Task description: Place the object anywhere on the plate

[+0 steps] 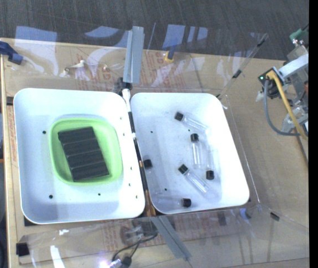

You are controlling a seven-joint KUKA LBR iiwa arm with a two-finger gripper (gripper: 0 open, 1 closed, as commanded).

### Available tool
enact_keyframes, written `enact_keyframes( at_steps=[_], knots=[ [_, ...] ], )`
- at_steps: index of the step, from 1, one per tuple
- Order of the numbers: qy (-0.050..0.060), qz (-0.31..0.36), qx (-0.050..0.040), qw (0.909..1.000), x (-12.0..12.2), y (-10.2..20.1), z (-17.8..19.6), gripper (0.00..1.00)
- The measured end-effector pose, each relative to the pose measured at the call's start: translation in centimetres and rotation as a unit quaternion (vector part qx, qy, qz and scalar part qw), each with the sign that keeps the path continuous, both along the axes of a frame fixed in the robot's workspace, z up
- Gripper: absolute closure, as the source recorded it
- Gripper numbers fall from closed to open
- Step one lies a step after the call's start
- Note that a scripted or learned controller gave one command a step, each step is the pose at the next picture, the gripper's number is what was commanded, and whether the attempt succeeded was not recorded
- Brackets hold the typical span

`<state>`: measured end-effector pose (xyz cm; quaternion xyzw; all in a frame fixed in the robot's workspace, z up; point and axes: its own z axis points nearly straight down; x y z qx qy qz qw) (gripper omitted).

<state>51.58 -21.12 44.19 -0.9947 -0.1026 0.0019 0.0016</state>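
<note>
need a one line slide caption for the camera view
Overhead view: green plate holding a dark ridged block in the left bin; clear black-capped vials scattered in the right bin.

A blue clamp [5,50] grips the bench's [270,183] far left corner beside a grey bar [133,54].

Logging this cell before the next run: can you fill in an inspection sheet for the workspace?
Surface: wooden bench with two white bins, left bin, right bin.
Job's things: green plate in left bin, dark ridged block on it.
Clutter: clear black-capped vials scattered in right bin.
Grippers: nothing seen.
Cables: grey and yellow cables at right; a black one at front.
Surroundings: dark carpet, blue clamp.
</note>
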Motion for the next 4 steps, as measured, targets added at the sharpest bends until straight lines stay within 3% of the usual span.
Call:
enact_keyframes(
  at_steps=[1, 2, 3, 4],
  knots=[
    [0.000, 0.002, -0.0007, 1.0000, 7.3, 0.2, -0.1, 0.00],
    [0.000, 0.013, -0.0002, 0.9999, 1.4, 0.0, 0.0, 0.00],
    [0.000, 0.031, -0.0006, 0.9995, 8.1, 0.2, -0.1, 0.00],
    [0.000, 0.001, 0.0000, 1.0000, 2.5, 0.0, 0.0, 0.00]
  ],
)
